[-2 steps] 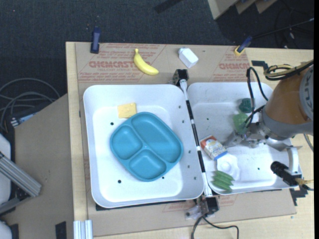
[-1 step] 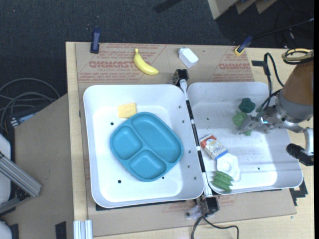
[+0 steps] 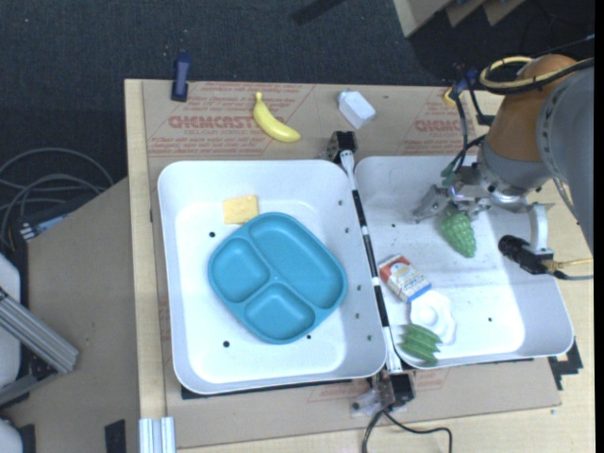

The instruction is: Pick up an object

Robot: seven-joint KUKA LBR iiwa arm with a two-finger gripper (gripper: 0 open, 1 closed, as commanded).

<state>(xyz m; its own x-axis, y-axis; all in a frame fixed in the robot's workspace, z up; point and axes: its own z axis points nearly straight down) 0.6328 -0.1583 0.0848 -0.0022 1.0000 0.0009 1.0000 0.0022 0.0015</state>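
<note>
gripper [image 3: 460,203] | jaws hanging spread wide, gripping nothing | green bumpy toy fruit [image 3: 460,233] lying just below the jaws, right bin [image 3: 528,324]

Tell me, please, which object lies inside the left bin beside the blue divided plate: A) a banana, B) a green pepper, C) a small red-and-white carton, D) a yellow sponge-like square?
D: the yellow square lies in the left bin at the plate's upper left edge, while the banana rests on the board outside the bins, and the carton lies in the right bin.
</note>
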